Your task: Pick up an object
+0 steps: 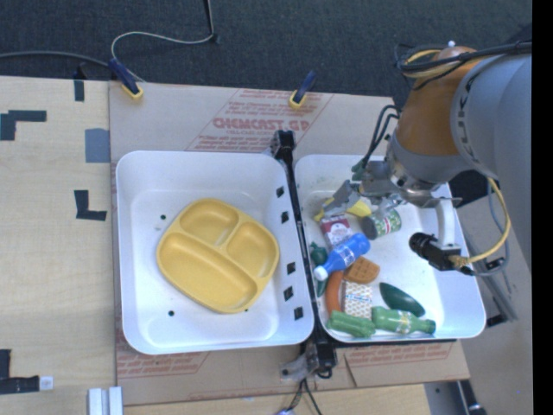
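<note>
The arm (467, 119) hides the right bin's (467, 314) far corner.

A blue bottle (343, 255) with a white cap lies tilted just below-left of the tool (373, 199); a small green-labelled can (383, 224) lies right beneath the tool, beside a yellow piece (359, 207).

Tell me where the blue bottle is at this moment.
The blue bottle lies in the right bin, near its left wall, just left of the waffle and below the small red packet.
</note>
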`<state>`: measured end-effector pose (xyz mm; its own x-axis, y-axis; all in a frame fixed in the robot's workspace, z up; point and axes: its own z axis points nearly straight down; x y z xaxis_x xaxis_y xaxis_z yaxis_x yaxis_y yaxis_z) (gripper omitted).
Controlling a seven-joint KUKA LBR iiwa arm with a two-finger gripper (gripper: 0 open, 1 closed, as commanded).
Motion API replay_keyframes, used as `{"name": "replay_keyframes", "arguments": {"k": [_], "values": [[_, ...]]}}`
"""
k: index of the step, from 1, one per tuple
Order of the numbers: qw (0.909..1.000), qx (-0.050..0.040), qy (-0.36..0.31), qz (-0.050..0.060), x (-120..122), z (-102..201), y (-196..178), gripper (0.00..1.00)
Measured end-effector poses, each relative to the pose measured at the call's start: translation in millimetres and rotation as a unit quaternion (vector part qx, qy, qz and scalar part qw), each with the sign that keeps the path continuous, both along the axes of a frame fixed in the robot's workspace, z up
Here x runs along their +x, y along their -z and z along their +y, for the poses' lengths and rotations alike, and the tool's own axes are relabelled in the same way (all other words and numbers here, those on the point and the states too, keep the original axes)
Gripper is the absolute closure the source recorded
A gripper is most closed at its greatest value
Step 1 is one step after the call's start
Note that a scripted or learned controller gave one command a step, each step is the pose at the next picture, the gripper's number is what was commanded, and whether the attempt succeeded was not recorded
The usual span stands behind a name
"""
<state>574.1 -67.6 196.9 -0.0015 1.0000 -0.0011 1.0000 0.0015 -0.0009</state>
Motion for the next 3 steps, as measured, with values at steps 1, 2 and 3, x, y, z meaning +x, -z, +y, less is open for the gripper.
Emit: {"name": "replay_keyframes", "arguments": {"k": [1, 2, 3], "values": [[1.0, -0.0026, 0.002, 0.0, -25, -32, 95, 0.0], [1.0, -0.0004, 0.001, -0.001, -23, -29, 85, 1.0], [1.0, 0.0001, 0.0, -0.001, -83, 0, -48, 1.0]]}}
